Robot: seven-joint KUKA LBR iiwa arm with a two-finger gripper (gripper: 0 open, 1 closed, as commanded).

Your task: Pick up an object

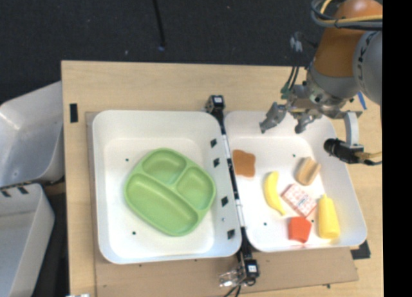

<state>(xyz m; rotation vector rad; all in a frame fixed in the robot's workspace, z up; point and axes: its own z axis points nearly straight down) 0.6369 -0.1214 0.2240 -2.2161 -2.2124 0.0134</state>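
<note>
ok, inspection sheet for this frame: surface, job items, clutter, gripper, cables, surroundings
Surface: wooden bench bearing two white bins side by side, left bin and right bin.
Job's things: in the right bin, a brown toast slice, banana, tan bread roll, red-and-white packet, orange-red block, yellow piece. All lie apart from the gripper.
Clutter: green divided plate in the left bin.
Grippers: gripper open, above the right bin's far edge, holding nothing.
Cables: loops near the arm's top; a black cable on the dark floor.
Surroundings: dark floor, white containers left of the bench.
</note>
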